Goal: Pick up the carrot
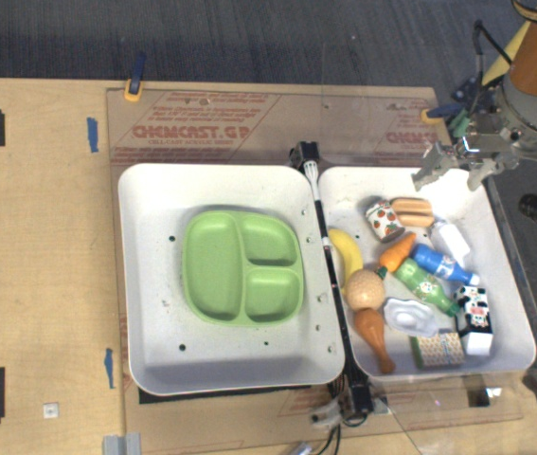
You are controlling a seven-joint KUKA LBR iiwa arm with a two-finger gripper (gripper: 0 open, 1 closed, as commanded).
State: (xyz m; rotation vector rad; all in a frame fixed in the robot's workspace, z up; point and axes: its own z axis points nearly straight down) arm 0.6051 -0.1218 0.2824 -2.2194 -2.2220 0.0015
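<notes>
Nearest us, at the right bin's (510, 263) middle, we see the carrot (397, 251) slanting toward the far edge, where our gripper (457, 166) hovers, fingers apart, holding nothing.

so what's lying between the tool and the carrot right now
In the camera view, the hot dog lies between the tool and the carrot, with bare white bin floor just under the tool.

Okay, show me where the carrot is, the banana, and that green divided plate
carrot (397, 251), camera view, on the middle of its orange body, in the right bin.
banana (347, 254), camera view, on the middle of its yellow curve.
green divided plate (213, 268), camera view, on the floor of its large left compartment.
</notes>
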